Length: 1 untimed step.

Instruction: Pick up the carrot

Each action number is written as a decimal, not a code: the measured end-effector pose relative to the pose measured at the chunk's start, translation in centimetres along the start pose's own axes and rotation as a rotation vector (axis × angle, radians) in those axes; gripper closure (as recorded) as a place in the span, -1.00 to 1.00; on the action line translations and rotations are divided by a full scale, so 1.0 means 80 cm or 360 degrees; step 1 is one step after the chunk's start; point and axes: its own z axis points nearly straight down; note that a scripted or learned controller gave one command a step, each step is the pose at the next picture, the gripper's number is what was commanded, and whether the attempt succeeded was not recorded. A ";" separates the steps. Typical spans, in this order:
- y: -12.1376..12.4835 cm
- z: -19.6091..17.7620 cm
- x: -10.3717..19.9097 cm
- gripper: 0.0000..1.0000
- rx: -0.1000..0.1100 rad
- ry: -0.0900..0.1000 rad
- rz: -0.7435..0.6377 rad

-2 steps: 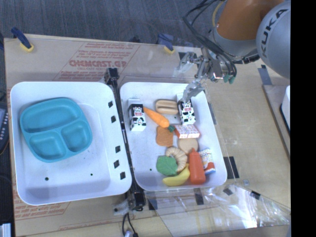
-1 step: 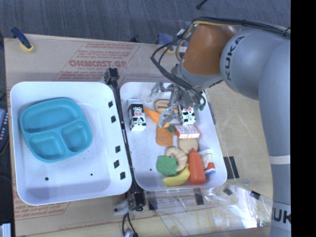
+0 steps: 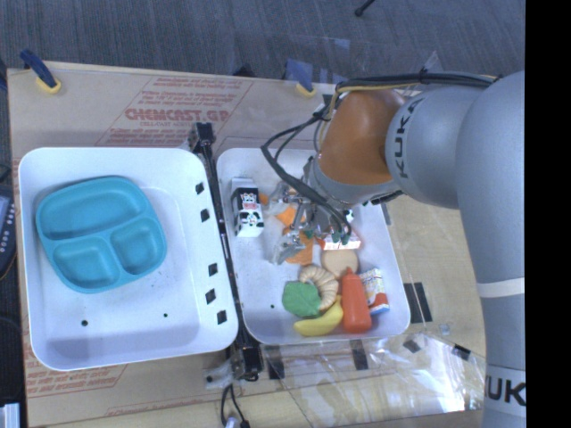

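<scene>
two white bins on bench; gripper (image 3: pixel 314 226) low over carrot (image 3: pixel 287 214), right bin's 12 o'clock; finger state unclear. reach step; next, close and lift.

The left bin (image 3: pixel 36 346) and right bin (image 3: pixel 259 315) are white. In the left one lies a turquoise tray (image 3: pixel 100 232). The right one holds a small carton (image 3: pixel 247 209) patterned black and white, an orange carrot (image 3: pixel 287 214), a green vegetable (image 3: pixel 302 299), a yellow banana (image 3: pixel 318 324), a tan croissant (image 3: pixel 322 280) and a red-orange bottle (image 3: pixel 355 303). The worktop (image 3: pixel 134 105) is brown cardboard with red print. The arm (image 3: pixel 464 141) is grey with an orange band (image 3: pixel 357 136). Blue-and-yellow clamps (image 3: pixel 40 71) sit at the far edge.
</scene>
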 end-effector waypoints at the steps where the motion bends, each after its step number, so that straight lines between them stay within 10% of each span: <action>1: 0.002 -0.016 -0.004 1.00 0.0002 -0.0012 -0.0013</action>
